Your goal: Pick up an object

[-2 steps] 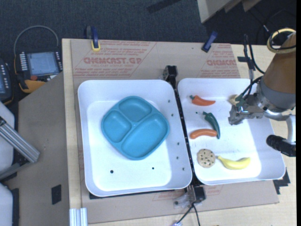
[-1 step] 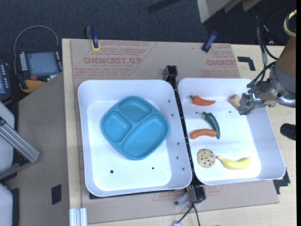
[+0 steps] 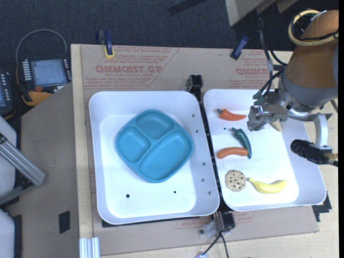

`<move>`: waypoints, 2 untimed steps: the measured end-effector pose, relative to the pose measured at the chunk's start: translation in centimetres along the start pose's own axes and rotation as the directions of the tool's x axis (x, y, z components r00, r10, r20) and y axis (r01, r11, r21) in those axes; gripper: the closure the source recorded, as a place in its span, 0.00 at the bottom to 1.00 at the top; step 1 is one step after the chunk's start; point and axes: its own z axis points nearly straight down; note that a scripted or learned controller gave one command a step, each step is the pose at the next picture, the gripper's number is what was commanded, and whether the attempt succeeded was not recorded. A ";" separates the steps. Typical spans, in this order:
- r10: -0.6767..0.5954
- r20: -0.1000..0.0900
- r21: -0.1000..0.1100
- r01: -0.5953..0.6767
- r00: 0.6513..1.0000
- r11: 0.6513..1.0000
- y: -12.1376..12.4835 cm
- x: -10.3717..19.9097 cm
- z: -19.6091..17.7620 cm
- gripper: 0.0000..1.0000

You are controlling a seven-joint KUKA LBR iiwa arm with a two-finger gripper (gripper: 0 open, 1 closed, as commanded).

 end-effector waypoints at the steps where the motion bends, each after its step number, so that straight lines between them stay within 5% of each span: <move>1: 0.001 0.001 0.000 -0.001 1.000 1.000 0.0 5.3 1.1 1.00; 2: -0.001 0.001 -0.006 0.001 1.000 1.000 1.8 11.0 0.7 1.00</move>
